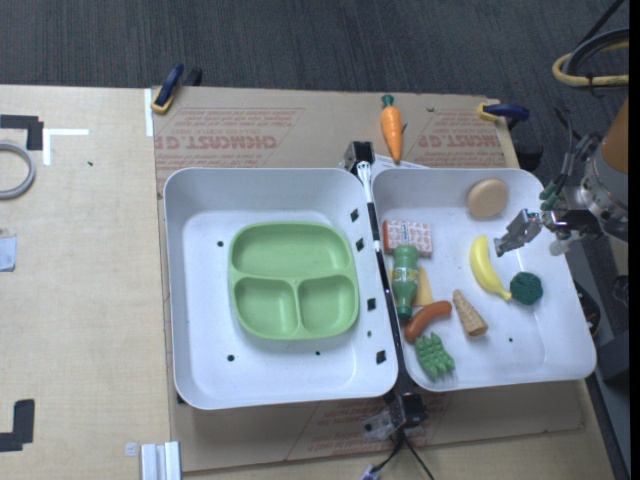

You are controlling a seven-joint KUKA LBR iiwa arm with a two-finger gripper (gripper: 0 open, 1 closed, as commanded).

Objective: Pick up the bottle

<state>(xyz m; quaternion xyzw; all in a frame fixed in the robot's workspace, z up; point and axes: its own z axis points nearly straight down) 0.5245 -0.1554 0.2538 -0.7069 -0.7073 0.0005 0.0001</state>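
Note:
The bottle (404,278) is green with a paler cap end and lies on its side along the left wall of the right bin (560,363). It sits just below a red-and-white packet (408,235) and touches a sausage (428,319). My gripper (514,234) hovers over the right part of that bin, above the banana (487,266) and the green broccoli-like toy (526,288). It is well to the right of the bottle. It stands open with nothing between its fingers.
The right bin also holds a tan round bun (487,198), a cone (469,313) and a green bumpy toy (434,356). The left bin (190,298) bears a green divided plate (295,280). A carrot (390,128) lies on the cardboard behind the bins.

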